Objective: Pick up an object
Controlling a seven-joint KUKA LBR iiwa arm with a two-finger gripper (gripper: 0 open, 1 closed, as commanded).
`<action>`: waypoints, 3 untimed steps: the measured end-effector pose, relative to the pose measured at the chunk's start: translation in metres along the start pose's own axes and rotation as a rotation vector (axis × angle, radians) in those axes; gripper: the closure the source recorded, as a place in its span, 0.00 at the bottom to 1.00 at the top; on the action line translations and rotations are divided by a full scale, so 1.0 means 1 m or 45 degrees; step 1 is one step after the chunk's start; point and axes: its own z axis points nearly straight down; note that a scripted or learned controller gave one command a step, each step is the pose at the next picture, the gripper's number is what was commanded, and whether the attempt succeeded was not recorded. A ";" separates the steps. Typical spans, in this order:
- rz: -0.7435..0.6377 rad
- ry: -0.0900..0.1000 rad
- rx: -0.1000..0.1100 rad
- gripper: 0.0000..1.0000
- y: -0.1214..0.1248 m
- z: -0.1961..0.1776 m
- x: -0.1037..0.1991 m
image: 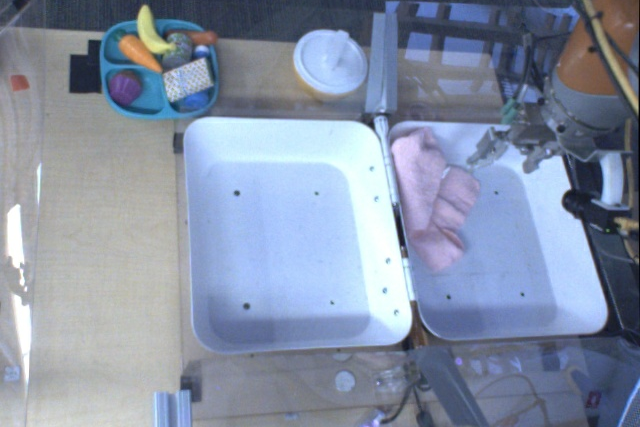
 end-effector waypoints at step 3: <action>-0.193 -0.004 -0.007 0.00 0.062 0.068 -0.084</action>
